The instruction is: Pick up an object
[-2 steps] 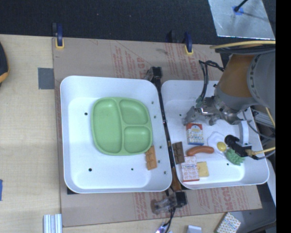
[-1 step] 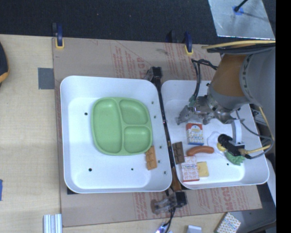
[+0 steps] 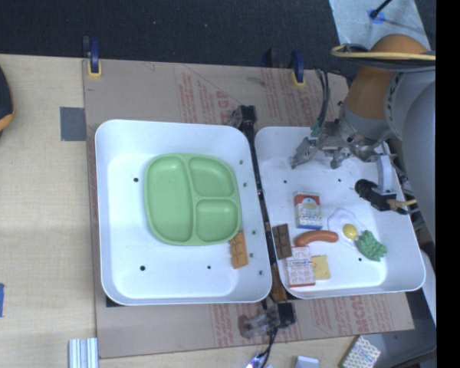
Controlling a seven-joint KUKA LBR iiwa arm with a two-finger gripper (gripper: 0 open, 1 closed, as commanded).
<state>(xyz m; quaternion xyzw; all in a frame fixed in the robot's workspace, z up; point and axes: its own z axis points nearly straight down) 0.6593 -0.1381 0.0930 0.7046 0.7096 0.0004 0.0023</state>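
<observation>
My gripper (image 3: 317, 158) hangs over the far end of the right bin (image 3: 399, 282), open, with nothing between its fingers. Nearer the camera in that bin lie a red, white and blue carton (image 3: 308, 210), a sausage (image 3: 316, 237), a fried egg (image 3: 347, 228), a green leafy piece (image 3: 370, 246), a dark chocolate bar (image 3: 280, 240), a red and white packet (image 3: 299, 271) and a yellow cheese square (image 3: 320, 267). The carton is the nearest of them to the gripper, a short way below it in the view.
The left bin (image 3: 115, 205) holds a green divided plate (image 3: 192, 198) and a small brown waffle piece (image 3: 238, 249) by its right wall. The two bins meet at a ridge (image 3: 258, 205). Blue clamps (image 3: 93, 56) hold the cardboard sheet at the back.
</observation>
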